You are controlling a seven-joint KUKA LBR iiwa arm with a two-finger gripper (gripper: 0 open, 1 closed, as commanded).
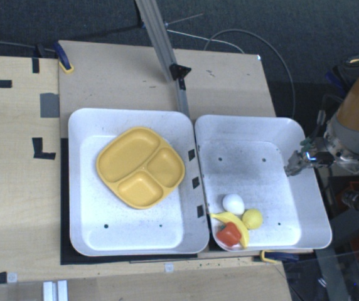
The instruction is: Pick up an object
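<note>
A wooden bench [16,187] bears two white bins. The left bin [85,231] holds a yellow plate [140,167]; right of it, the right bin [292,231] holds a white ball [233,203], banana [237,224], tomato [229,233]. Whether the gripper [302,158] grasps anything, I cannot tell.

a pale wooden bench [123,83] is carrying two shallow white plastic bins side by side, their inner rims touching. the left bin [79,187] and the right bin [292,130] are sitting on a dark mat [64,199] that is showing along their left and near edges. a yellow clamp [64,59] is gripping the bench's far left corner.
</note>
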